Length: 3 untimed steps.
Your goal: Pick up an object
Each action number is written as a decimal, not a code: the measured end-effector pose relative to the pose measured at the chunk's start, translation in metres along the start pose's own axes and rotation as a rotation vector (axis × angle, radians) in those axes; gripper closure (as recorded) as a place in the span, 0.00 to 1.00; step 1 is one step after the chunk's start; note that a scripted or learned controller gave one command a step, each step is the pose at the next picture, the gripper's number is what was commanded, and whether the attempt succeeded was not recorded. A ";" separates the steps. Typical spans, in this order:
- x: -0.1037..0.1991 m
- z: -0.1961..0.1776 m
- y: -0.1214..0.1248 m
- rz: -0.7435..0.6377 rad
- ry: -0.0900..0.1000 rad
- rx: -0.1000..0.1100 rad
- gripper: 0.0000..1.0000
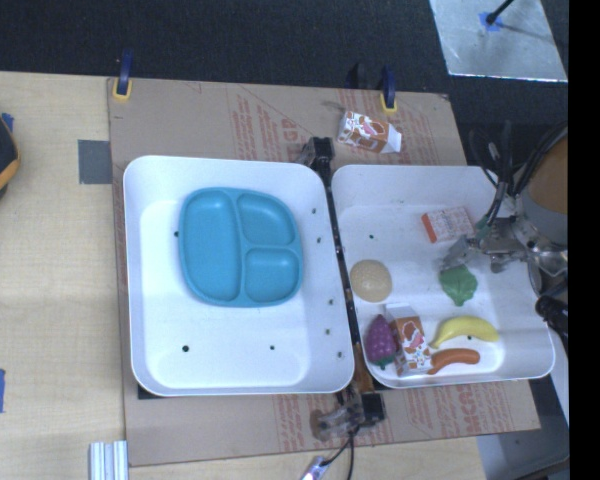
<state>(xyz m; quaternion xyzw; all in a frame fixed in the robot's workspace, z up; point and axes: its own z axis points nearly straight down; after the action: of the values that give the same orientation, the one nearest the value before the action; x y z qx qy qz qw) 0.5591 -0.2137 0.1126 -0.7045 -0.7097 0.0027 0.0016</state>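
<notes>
So my gripper (467,255) is down in the right bin (400,183), over toward its 3 o'clock side, with my arm coming in from the right edge of the shot. Honestly can't tell from this angle whether my jaws are apart or together, it's all a dark tangle of metal and cables down there. Nothing is visibly pinched between them, so I'm not claiming I've got anything.

Right below the tips, at about 6 o'clock from me, sits a green lumpy toy (459,285), very close, maybe touching, hard to say. At roughly 10 o'clock from me lies a small orange-and-white packet (446,224), just beside my fingers.

Further out at 6 o'clock there's a yellow banana (465,330) with a red sausage (454,359) right under it. To their 9 o'clock is a little printed carton (410,342), and touching that, a purple grape bunch (381,340). A tan round ball (371,280) rests near the bin's left wall.

The left bin (150,268) holds a blue divided plate (241,247). Another printed packet (369,133) lies on the cardboard at 12 o'clock, outside both bins.
</notes>
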 end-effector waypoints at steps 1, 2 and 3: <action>0.043 0.021 -0.014 0.001 0.001 -0.003 0.00; 0.001 0.020 0.033 0.003 0.001 -0.005 0.00; 0.024 0.021 -0.007 0.003 0.002 -0.002 0.00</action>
<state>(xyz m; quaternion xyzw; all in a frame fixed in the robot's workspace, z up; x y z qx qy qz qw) 0.5516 -0.1899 0.0915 -0.7056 -0.7086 0.0013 0.0015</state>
